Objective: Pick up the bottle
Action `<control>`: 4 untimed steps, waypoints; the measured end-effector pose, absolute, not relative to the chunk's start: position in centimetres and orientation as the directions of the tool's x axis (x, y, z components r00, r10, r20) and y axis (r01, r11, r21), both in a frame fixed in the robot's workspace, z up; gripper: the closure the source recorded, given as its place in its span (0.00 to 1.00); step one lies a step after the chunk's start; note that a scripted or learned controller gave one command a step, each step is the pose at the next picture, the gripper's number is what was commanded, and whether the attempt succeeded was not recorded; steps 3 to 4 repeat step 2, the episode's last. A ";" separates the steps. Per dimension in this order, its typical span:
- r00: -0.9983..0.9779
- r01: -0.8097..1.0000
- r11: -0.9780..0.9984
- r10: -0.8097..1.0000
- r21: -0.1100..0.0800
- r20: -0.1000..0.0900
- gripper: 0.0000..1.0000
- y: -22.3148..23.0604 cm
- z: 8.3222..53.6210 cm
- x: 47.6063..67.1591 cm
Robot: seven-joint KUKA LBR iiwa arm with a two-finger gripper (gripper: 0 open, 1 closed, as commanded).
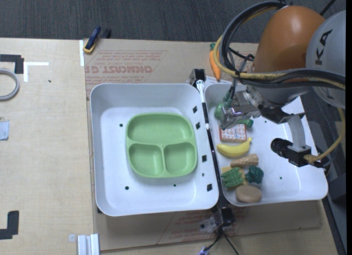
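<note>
A green bottle (pixel 223 111) lies in the right bin (pixel 291 185) near its left wall, mostly hidden under my gripper (pixel 234 116). A bit of green also shows past the gripper's right side. The gripper hangs directly over the bottle, low in the bin, with the grey and orange arm (pixel 286 34) rising behind it. Its metal tip blocks the view of the contact, so I cannot see whether the bottle is held.
Just in front of the gripper lie a red and white box (pixel 232 133), a banana (pixel 234 149), a corn cob (pixel 245 162), green vegetables (pixel 232 178) and a tan round piece (pixel 248 194). The left bin (pixel 104 138) holds a green sectioned plate (pixel 162 145). An orange carrot (pixel 214 64) sits at the far edge.
</note>
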State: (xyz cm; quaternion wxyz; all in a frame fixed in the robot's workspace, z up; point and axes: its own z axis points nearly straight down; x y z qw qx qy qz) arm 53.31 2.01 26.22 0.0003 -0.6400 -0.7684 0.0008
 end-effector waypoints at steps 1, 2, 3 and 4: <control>-0.401 0.916 0.401 0.916 -0.002 0.000 1.00 8.3 22.3 48.5; -0.166 0.986 0.166 0.986 -0.001 -0.001 1.00 16.0 27.9 47.7; -0.166 0.986 0.166 0.986 -0.001 -0.001 1.00 16.0 27.9 47.7; -0.166 0.986 0.166 0.986 -0.001 -0.001 1.00 16.0 27.9 47.7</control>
